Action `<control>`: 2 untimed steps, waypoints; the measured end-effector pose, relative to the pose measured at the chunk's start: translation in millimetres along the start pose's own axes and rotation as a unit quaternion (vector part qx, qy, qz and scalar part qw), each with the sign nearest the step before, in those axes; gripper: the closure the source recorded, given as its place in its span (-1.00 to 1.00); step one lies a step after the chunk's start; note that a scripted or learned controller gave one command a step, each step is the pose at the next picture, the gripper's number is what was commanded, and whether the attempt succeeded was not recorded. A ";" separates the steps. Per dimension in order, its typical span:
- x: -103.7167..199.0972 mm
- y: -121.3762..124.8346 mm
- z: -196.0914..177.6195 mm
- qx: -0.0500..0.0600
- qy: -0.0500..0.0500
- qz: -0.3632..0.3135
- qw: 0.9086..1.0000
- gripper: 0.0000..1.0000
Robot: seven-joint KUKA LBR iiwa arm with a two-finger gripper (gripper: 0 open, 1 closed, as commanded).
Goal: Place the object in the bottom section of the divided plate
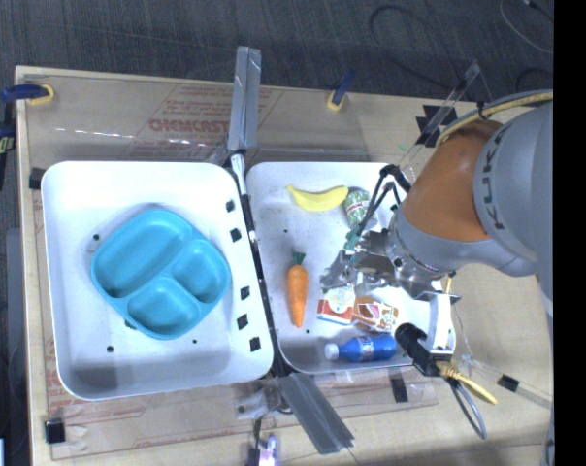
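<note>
Orange carrot (pixel 298 292) lies lengthwise, top up.

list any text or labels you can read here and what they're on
"CHEMCAST" in red, seen reversed, on the brown sheet behind the bins.
"KU", white letters cut off by the frame edge, on the arm.
Print on the red and white packet: too blurred to read.
Label on the blue bottle: too small to read.
Green can: print unreadable.
No text shows on the plate, carrot or banana.

Divided plate (pixel 159 272) in left bin (pixel 60 357), banana (pixel 317 197), carrot (pixel 298 293), bottle (pixel 363 349) in right bin (pixel 274 192)
</note>
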State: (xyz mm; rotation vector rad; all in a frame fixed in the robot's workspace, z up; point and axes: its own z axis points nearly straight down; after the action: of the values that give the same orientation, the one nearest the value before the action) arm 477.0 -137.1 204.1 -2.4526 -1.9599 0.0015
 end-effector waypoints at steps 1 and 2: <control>102.4 49.7 -1.9 0.002 0.000 0.002 1.000 1.00; 159.5 62.3 13.4 0.001 -0.001 -0.209 0.978 1.00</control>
State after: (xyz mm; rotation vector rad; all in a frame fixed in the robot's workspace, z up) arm 573.0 4.8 190.7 -1.9893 -2.4277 0.0042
